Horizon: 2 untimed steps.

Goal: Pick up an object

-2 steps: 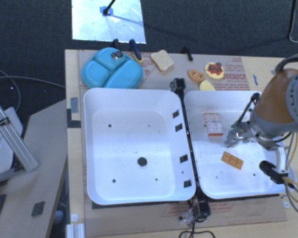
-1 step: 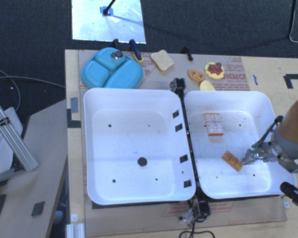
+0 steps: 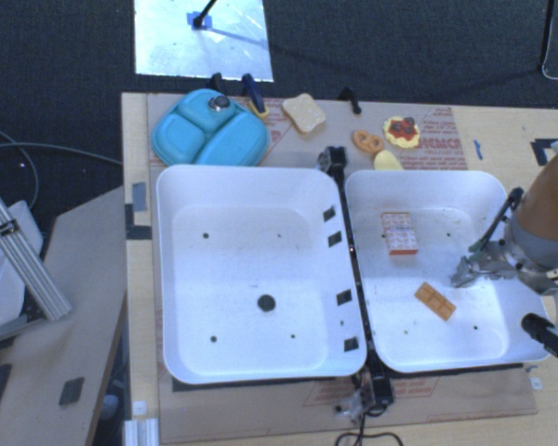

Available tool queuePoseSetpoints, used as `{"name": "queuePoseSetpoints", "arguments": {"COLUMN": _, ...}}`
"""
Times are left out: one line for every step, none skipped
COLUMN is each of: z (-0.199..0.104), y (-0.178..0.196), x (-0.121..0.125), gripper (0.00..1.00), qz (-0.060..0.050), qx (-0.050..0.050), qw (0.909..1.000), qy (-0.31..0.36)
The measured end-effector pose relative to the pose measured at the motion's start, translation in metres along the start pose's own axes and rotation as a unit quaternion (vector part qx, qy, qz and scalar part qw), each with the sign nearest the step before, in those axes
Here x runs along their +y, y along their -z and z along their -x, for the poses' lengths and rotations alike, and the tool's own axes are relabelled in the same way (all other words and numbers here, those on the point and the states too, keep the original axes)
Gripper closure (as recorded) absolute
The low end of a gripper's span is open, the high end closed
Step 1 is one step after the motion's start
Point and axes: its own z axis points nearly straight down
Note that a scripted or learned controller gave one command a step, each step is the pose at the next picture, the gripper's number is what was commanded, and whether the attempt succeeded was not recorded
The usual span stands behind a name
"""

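In the right bin (image 3: 488, 189), the orange block (image 3: 435, 301) is seen just left of and below the gripper (image 3: 469, 273), its long axis slanting down-right (a red-and-white box (image 3: 399, 232) lies farther off). Nothing appears held; jaw state cannot be told.

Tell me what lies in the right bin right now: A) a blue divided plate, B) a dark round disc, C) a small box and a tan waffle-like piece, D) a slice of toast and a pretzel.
C: the small box and the tan waffle-like piece lie on the floor of the right bin, apart from each other.
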Motion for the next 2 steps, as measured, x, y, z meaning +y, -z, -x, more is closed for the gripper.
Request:
{"name": "queuePoseSetpoints", "arguments": {"z": 0.0, "y": 0.002, "x": -0.042, "gripper": 1.0, "qz": 0.007, "qx": -0.003, "qw": 1.0, "qy": -0.003}}
{"name": "queuePoseSetpoints", "arguments": {"z": -0.034, "y": 0.0, "x": 0.013, "gripper": 1.0, "qz": 0.002, "qx": -0.002, "qw": 1.0, "qy": 0.001}}
